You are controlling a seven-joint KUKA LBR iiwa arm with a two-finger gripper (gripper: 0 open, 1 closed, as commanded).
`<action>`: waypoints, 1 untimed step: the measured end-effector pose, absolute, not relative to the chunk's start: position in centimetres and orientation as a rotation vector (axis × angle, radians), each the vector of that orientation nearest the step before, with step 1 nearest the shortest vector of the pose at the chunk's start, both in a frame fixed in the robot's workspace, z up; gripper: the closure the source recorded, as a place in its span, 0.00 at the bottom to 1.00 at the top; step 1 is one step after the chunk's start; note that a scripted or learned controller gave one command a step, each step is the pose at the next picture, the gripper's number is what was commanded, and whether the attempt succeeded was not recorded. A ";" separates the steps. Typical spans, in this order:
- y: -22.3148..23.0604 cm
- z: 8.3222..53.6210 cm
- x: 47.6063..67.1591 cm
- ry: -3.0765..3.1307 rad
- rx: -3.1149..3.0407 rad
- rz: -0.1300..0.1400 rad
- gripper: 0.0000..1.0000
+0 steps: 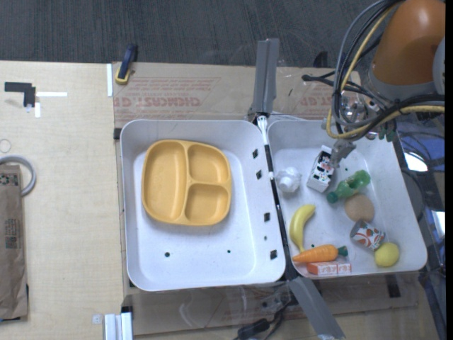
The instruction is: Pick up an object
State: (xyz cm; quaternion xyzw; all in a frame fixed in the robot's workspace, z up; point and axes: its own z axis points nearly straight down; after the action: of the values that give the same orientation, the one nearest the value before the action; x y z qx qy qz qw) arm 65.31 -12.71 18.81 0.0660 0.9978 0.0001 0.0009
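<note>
in the right bin (407,211), the gripper (338,151) hangs low over the rear half, just behind a small white carton (323,170) that lies flat on the bin floor. whether the gripper is open or closed cannot be told from this view, and no object is seen in its grasp.

relative to the white carton: a green vegetable (350,185) lies just beside it toward the arm's side; a brown potato (359,207) sits just beyond that, nearer the front. a crumpled white lump (287,180) rests beside the carton toward the divider. a banana (302,223), a carrot (316,253), a small can (367,236) and a lemon (386,254) lie well apart from it, toward the front wall. the yellow divided plate (187,183) occupies the left bin (134,211).

judgement: the carton is the likely target. it appears light and stiff-walled, with smooth printed faces that may slip. grip it across its narrow width, near mid-length. excess force could crush it. the green vegetable nearby may obstruct one side.
</note>
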 end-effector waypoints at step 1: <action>-20.0 16.0 63.4 3.141 -0.045 0.001 0.00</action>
State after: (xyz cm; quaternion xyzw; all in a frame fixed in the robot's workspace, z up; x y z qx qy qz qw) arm 63.40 -20.05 16.02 -0.0144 0.9999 0.0002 0.0003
